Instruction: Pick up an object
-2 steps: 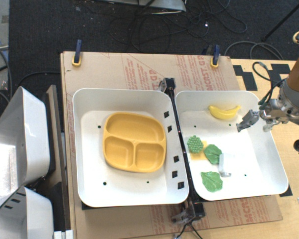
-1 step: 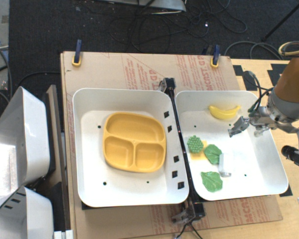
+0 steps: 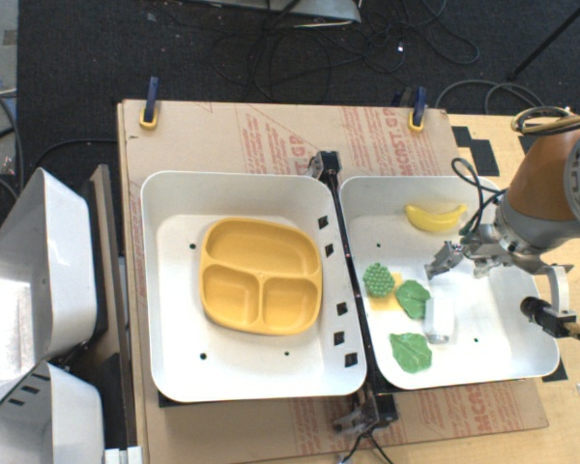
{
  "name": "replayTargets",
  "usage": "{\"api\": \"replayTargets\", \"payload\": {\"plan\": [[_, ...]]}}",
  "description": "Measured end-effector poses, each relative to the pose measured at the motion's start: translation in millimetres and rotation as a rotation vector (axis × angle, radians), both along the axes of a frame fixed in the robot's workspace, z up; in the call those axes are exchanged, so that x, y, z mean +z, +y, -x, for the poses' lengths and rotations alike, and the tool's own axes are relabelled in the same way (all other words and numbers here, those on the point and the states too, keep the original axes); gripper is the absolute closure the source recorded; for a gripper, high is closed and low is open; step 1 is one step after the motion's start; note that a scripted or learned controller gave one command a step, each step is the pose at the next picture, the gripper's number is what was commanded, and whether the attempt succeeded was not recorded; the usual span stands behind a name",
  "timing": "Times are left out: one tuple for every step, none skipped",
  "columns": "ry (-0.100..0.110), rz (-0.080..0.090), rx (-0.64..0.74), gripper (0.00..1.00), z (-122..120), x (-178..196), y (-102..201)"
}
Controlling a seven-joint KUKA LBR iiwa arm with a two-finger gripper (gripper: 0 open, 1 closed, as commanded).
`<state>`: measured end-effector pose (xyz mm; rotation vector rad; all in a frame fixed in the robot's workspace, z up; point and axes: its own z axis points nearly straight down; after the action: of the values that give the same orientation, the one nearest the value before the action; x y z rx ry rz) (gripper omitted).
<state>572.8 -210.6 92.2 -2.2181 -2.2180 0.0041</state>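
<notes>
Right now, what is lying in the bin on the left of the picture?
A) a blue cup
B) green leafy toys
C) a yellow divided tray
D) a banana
C: the yellow divided tray lies in the left bin, while the banana sits in the right bin.

camera view: fixed overhead | slanted down on both bins (image 3: 240,184) | fairly far, seemingly | bench (image 3: 271,129) whole

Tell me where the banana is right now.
The banana lies in the right bin, near its far edge, apart from the green items nearer the bin's middle and just left of the tool.
</notes>
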Motion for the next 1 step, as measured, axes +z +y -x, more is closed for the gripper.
{"api": "replayTargets", "payload": {"plan": [[-0.007,0.002,-0.001,1.00,-1.9,14.2,-0.8]]}}
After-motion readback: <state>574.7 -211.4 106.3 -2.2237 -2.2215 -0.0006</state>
